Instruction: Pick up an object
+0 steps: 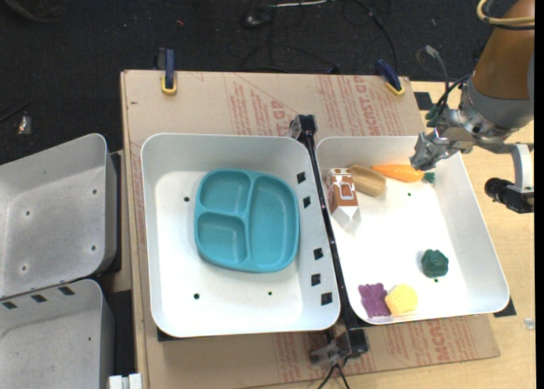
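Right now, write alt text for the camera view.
A grey robot arm's gripper hovers at the orange carrot in the right bin, which also holds a bread roll, carton and small toys. The left bin holds a teal divided plate.

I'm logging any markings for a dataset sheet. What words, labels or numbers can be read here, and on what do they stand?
Red printing on the cardboard sheet under the bins: upside down and faint, too blurred to read.
Small brown-and-white carton in the right bin: its label is too small to read.
Nothing else legible.
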You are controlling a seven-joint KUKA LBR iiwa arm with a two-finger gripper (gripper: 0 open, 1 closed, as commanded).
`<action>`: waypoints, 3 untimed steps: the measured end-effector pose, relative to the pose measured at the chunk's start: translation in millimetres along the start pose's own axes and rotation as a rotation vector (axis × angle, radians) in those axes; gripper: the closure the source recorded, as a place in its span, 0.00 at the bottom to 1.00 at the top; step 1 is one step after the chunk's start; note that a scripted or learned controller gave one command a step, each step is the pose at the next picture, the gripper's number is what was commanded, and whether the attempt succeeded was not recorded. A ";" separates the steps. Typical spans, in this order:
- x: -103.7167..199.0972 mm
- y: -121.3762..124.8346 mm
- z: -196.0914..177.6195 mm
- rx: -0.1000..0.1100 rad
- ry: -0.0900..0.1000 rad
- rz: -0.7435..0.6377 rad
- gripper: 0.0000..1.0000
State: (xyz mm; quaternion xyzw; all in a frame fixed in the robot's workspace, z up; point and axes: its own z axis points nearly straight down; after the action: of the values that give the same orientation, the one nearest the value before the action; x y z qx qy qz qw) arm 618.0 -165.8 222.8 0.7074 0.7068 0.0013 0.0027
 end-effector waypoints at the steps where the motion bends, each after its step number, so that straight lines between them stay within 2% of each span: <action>1: 0.3 0.8 -11.2 0.003 0.001 -0.003 1.00; 2: 52.5 0.5 -1.1 0.007 0.003 -0.007 1.00; 3: 100.2 -5.4 -11.0 0.006 0.003 -0.007 1.00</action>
State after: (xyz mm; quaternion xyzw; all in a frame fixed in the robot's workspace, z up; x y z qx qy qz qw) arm 612.5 -65.6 233.5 0.7048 0.7094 0.0005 -0.0003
